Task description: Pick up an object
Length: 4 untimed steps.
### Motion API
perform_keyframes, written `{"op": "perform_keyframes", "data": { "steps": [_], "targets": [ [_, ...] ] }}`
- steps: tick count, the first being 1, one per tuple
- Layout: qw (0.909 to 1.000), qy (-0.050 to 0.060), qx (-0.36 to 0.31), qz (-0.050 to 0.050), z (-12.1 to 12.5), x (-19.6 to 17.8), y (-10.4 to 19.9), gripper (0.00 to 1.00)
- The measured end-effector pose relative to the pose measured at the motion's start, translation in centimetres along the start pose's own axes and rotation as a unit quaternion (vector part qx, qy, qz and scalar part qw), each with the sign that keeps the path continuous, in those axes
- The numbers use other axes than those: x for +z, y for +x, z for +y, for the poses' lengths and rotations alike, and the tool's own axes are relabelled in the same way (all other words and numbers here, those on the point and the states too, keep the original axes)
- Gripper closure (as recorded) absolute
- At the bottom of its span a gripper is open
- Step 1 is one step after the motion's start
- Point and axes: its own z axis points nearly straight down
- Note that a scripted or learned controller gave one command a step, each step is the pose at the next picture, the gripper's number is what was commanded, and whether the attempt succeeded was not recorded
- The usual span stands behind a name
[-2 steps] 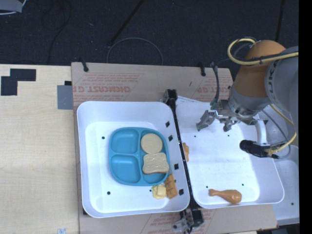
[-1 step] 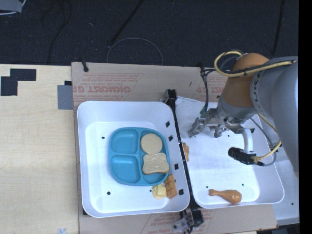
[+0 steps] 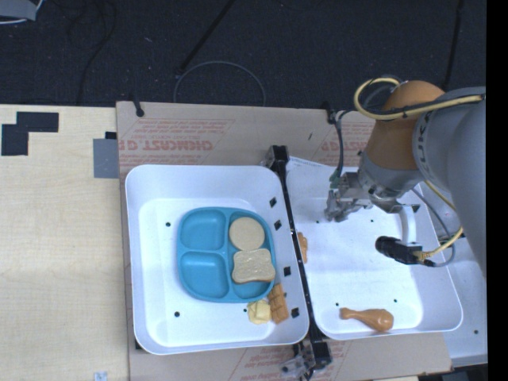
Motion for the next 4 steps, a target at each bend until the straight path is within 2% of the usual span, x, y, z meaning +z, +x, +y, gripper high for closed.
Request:
{"op": "perform_keyframes", "data": {
  "steps": [2,4],
  "targets": [
    [1.0000,-0.003,-0.003,0.000,0.3,-9.4,0.7,1.00],
    [1.0000,0.000,-0.004,0.001,-0.8,-8.5,11.1,1.00]
  ]
}}
